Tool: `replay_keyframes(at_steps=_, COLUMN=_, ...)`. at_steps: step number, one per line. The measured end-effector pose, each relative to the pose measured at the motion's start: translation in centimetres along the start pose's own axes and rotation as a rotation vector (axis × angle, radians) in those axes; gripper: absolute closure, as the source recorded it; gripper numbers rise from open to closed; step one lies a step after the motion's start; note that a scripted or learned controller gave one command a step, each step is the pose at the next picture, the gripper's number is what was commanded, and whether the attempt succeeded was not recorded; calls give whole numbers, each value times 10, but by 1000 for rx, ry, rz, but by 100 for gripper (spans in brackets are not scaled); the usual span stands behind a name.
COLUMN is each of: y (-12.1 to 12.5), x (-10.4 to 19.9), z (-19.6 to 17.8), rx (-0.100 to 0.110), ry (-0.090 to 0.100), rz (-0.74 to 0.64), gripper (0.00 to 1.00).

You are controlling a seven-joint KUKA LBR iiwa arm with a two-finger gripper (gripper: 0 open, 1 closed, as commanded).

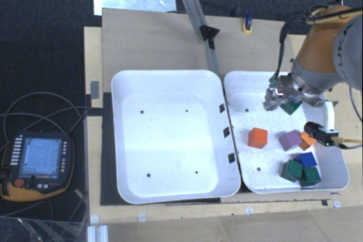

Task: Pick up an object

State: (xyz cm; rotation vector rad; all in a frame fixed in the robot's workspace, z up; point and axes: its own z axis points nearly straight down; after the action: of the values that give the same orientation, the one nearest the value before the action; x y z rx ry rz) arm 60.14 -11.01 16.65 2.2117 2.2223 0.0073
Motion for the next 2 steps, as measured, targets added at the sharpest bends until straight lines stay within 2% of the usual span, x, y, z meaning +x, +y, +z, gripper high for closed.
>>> replay_keyframes(at_steps=2, y=7, x=-2, z=-99, rx=0, ry=0, rz=0, gripper=100)
